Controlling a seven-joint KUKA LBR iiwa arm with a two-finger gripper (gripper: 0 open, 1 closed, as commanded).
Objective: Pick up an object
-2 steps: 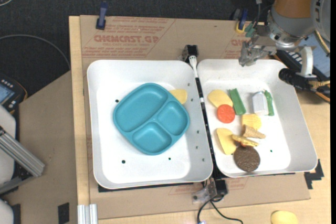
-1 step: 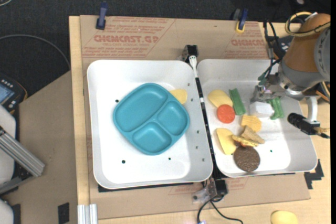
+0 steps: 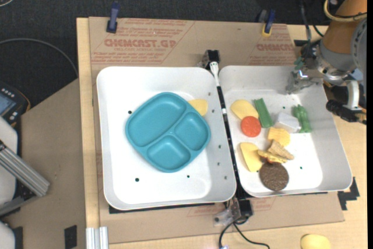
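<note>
Left bin (image 3: 116,143): well to the left of the pincer; holds a teal divided plate (image 3: 168,131) with a yellow piece (image 3: 199,106) touching its upper right edge.
Right bin (image 3: 332,154): under and below-left of the pincer; toy food in a loose cluster.
Cluster: yellow oval (image 3: 242,109), red round piece (image 3: 251,126), green stick (image 3: 262,113), brown disc (image 3: 274,176), yellow wedges (image 3: 252,155), white block (image 3: 288,121), second green piece (image 3: 302,118).
Nearest object: second green piece and white block, just below the pincer, apart from it.
Pincer (image 3: 295,82): hangs over the right bin's upper edge, nothing seen in it; apart or together, cannot tell.
Risk: pieces touch or overlap, so a descent into the cluster could nudge neighbours or catch two at once.
Risk: second green piece is thin and lies flat; a closing grip may slide off it.
</note>
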